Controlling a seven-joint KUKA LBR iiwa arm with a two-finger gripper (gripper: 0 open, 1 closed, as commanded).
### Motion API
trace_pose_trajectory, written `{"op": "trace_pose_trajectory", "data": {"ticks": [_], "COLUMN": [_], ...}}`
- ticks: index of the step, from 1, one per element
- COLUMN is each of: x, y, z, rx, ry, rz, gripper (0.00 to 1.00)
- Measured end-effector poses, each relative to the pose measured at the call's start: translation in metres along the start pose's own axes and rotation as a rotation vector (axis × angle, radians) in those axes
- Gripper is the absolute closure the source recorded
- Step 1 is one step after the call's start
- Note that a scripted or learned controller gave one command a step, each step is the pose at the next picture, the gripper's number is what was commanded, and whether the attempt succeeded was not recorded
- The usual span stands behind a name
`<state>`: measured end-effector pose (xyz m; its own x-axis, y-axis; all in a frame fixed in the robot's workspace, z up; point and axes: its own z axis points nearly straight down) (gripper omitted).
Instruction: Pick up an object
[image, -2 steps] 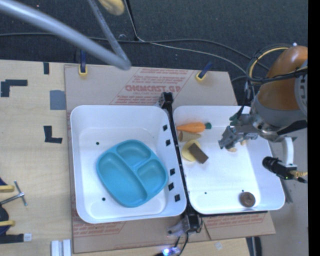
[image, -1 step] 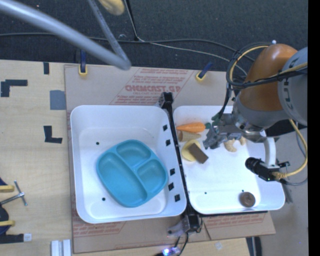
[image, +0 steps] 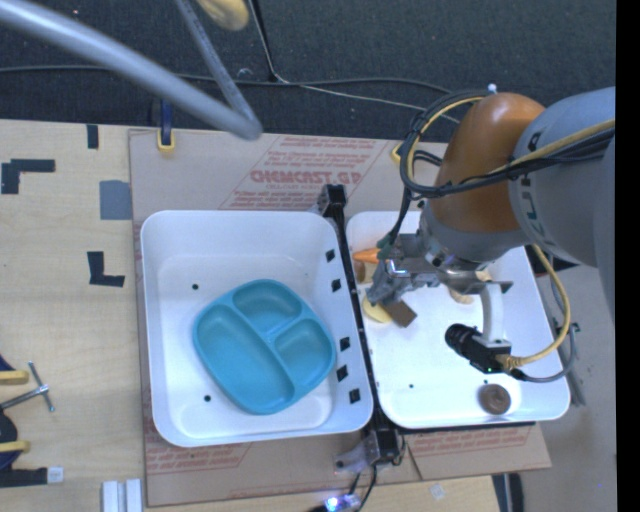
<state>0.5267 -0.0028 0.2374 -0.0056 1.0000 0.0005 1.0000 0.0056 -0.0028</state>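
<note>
**A:** Is the gripper grasping anything?

**B:** I cannot tell. It's low in the right bin, over the brown block near the divider; I fear it could nudge that away

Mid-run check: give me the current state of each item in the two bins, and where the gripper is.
Blue divided plate: lying flat in the left bin.
Small brown round object: resting in the right bin, near its front edge, untouched.
Orange piece: against the right bin's left wall.
Gripper: low over the right bin's left side.
</note>
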Motion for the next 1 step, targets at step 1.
{"op": "trace_pose_trajectory", "data": {"ticks": [1], "x": [0.0614], "y": [-0.0056], "z": [0.0006], "rx": [0.000], "ry": [0.001], "rz": [-0.002], "gripper": [1.00]}}
